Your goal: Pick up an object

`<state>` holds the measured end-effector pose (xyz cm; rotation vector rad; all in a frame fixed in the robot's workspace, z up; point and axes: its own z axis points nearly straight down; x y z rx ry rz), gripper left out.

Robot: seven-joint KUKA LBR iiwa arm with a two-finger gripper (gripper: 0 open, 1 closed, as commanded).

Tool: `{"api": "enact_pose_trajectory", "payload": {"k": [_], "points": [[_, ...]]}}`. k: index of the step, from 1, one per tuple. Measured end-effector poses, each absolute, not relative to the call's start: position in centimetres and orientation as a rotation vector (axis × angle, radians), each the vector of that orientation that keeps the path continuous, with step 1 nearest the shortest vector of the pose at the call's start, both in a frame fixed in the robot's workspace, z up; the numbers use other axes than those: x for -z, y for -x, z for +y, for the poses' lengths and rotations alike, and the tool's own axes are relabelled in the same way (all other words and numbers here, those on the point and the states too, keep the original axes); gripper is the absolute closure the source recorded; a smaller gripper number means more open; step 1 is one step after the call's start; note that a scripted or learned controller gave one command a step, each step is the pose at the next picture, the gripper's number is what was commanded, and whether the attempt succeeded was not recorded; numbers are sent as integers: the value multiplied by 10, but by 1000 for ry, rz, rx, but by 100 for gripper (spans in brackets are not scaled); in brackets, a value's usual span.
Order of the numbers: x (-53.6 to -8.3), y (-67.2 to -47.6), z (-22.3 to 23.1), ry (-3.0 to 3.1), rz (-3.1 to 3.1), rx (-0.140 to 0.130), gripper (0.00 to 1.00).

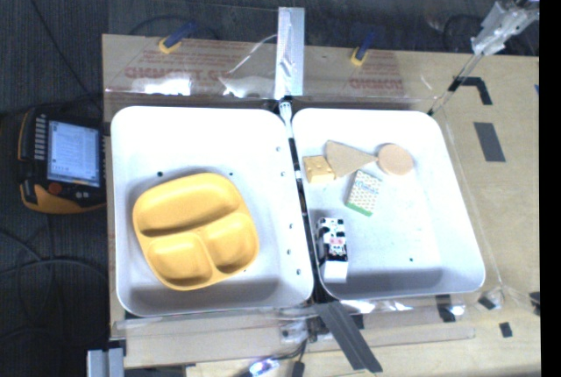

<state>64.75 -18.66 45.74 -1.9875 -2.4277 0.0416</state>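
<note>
**Small, crowded targets invite a missed grasp**

Because the arm's tip [517, 11] sits at the far upper right, off both bins, its gripper too small and blurred to judge, any pick needs a long reach down and left. The right bin [438, 261], the nearer one, holds a tan wedge [351, 157], a round wooden disc [395, 160], a yellow block [317, 168], a dotted green-edged card [364, 191] and a black-and-white box [331, 241]. The wedge and disc touch, so the gripper might nudge one aside. The left bin [158, 125], farthest off, holds a yellow divided tray [195, 229], probably too broad to pinch.
</note>
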Motion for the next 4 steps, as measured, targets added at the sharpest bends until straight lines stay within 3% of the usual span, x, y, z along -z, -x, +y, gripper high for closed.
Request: {"api": "enact_pose_trajectory", "payload": {"k": [1, 4], "points": [[-422, -661, -223, 2287, -2150, -9, 100], [-440, -666, -221, 2279, -2154, -40, 100]]}}
